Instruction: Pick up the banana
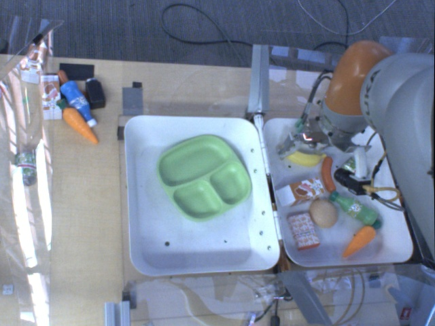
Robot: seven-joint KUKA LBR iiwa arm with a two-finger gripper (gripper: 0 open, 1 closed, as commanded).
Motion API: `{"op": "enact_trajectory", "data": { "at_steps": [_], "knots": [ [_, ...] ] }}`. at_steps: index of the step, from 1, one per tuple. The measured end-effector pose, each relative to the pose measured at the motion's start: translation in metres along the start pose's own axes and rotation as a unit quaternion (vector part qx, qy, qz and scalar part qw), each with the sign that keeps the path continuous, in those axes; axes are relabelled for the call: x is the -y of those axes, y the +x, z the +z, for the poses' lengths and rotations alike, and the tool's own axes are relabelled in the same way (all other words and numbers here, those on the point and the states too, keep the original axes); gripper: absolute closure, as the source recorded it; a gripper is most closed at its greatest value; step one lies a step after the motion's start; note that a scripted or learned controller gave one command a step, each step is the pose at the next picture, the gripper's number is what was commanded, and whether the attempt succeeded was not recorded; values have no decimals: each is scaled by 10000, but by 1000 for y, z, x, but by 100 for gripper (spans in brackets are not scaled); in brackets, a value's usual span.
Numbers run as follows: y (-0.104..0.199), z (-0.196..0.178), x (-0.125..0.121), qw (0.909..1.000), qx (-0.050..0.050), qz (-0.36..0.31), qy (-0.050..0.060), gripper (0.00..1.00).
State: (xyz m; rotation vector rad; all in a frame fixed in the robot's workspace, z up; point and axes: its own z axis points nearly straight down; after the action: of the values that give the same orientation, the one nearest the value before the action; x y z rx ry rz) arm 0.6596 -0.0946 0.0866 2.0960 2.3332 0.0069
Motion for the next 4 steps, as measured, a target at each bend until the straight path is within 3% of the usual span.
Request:
{"op": "enact_trajectory", "data": {
  "at_steps": [1, 2, 3, 4],
  "knots": [
    [65, -100, 0, 10000, -5, 25, -2, 0],
    [33, -100, -15, 9949, 3, 1005, 4, 0],
    [12, 0, -1, 9951, 0, 987, 1, 0],
    [14, -12, -4, 9953, -6, 968, -33, 100]
  ]
}}
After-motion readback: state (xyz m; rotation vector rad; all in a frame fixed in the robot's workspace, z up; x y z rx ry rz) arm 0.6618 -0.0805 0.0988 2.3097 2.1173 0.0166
